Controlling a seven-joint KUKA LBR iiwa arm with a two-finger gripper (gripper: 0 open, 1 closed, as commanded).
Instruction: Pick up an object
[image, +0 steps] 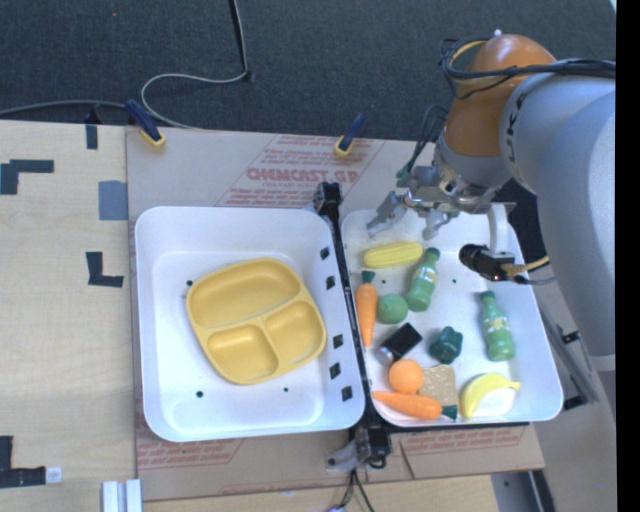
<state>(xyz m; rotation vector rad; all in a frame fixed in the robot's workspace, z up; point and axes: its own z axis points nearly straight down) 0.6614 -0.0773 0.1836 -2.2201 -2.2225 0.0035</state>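
The arm (540, 110) comes in from the right and hangs over the far end of the right bin (548, 385). The left bin (165, 330), well to the left of the gripper, carries a yellow divided plate (255, 318), and both bins stand on a cardboard sheet (230, 170) on the tabletop (50, 300).

The gripper (408, 212) is above the far left corner of the right bin. Its two fingers (384, 216) are spread apart and nothing is between them, so in my judgement the task is at its beginning: the approach is partly made, and the descent, the closing and the lift are all left to do.

The thing nearest to the gripper, and probably the one to be taken, is the corn cob (392, 254), just below the gripper toward the camera. It lies flat, and its long axis runs almost left to right across the bin, with the right end a little farther away (which end is the tip I cannot tell).

Just beside the corn, to its right, a green bottle (423, 280) lies tilted, its cap pointing toward the gripper. Nearer to the camera are a carrot (366, 312), a second green bottle (495, 326), a banana (488, 392), an orange (405, 375) and a small black block (401, 340).
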